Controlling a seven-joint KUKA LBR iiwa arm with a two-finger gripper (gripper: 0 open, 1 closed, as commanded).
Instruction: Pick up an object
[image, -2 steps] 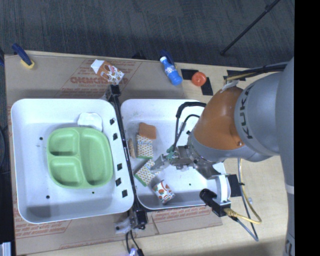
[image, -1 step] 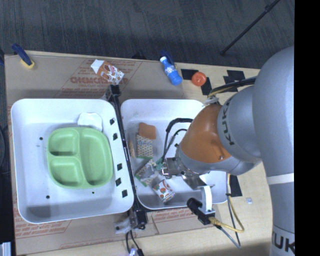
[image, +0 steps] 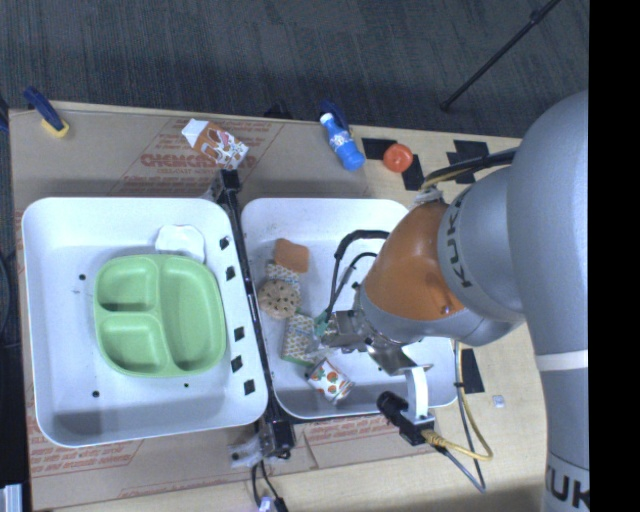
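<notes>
Arm (image: 470, 270): reaching in from the right, hanging over the right bin (image: 300, 215), apparently lining up a pick. Left bin (image: 45, 330): holding a green divided plate (image: 160, 315) with a small white item (image: 180, 240) at its far edge. Gripper (image: 335, 335): hovering low among the right bin's items; whether it is released or clenched, I cannot tell. Candidate objects, lying along that bin's left side: orange block (image: 291, 254), round cookie (image: 279, 296), patterned packet (image: 299, 340), small printed carton (image: 329, 381) nearest.
</notes>
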